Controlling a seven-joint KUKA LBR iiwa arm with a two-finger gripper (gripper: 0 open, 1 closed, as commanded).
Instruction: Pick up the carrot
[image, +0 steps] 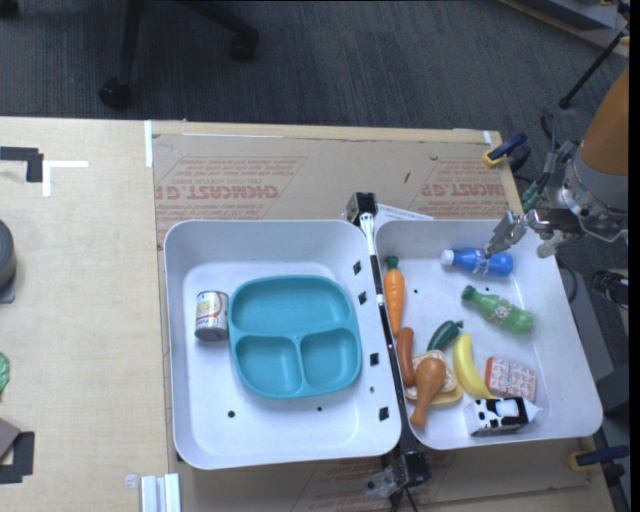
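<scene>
The slim orange carrot with a green top (394, 297) lies lengthwise in the right-hand shallow white bin (575, 370), pressed close to the wall that divides it from the left-hand white bin (185, 400); just below it along the same wall sits a reddish sausage-shaped piece (405, 355), and a brown toy drumstick (427, 385) leans beside that; the two-finger gripper (503, 236) hangs at the far upper right of the bin, right above a blue plastic bottle with a white cap (480, 262) and well apart from the carrot; whether its tips are apart or together cannot be told from this slant; nothing is seen between them. The risk from here is plain; a descent at the present spot would meet the blue bottle or the green plastic bottle (498, 310) instead; and the carrot's place hard against the wall leaves little room for a finger on that side, so a grasp could strike the rim or slide off the tapered body; the sausage piece nearby could be caught too.
</scene>
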